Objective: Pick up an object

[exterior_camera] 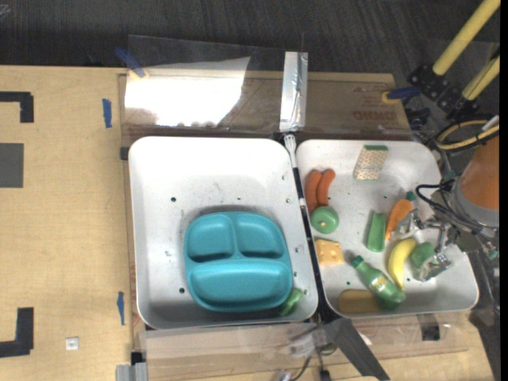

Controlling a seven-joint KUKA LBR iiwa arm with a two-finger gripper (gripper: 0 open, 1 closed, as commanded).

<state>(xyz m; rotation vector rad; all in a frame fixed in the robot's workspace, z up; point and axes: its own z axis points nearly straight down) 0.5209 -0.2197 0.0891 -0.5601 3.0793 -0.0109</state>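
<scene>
- The pincer (pixel 427 248) hung low in the right bin (pixel 460 296), at that bin's right side; whether it was clenched or released could not be told (metal parts blur together there).
- A yellow banana (pixel 399 260) lay just left of the pincer, with an orange carrot (pixel 398 213) above it.
- A green bottle (pixel 378 282) lay lower left of the pincer.
- Further left sat a cheese wedge (pixel 329 252) and two sausages (pixel 320 186).
- Well left of the pincer, the left bin (pixel 159 173) held a teal divided plate (pixel 236 260).
</scene>
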